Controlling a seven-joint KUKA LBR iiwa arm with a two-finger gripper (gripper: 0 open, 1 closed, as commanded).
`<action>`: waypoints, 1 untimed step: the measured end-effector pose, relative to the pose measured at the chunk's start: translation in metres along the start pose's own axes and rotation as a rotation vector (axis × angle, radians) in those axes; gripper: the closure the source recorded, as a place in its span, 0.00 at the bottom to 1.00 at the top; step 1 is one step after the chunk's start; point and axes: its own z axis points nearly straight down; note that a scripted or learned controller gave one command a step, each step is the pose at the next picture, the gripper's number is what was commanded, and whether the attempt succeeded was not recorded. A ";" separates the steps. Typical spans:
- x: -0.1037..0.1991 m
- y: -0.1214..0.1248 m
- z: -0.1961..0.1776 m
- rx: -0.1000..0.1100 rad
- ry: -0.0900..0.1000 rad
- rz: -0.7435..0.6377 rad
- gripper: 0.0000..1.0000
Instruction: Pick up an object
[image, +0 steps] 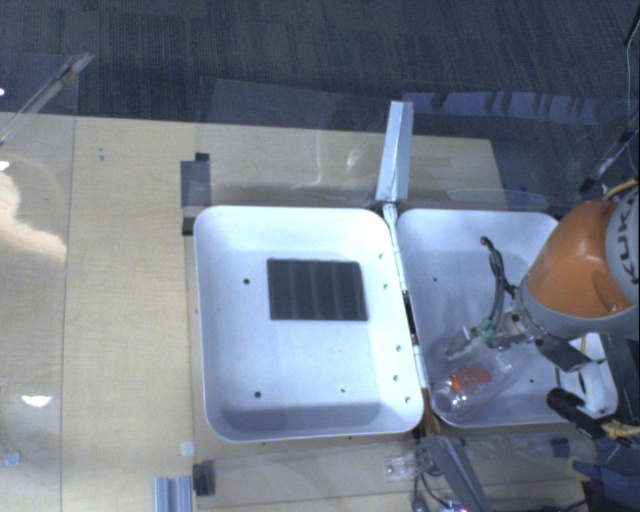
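Observation:
A clear plastic object with an orange-red patch inside lies near the front of the right bin. My gripper hangs just above and behind it, reaching in from the right under the orange band of the arm. It is very close to the clear object's upper edge, but the view does not show whether they touch. A dark grey ribbed rectangle lies flat in the middle of the left bin.
The raised rims of the two bins meet in a divider just left of the gripper. A grey upright post stands behind the divider. The wooden bench stretches to the left.

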 end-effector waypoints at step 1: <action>0.009 0.067 0.015 0.010 0.005 0.130 0.00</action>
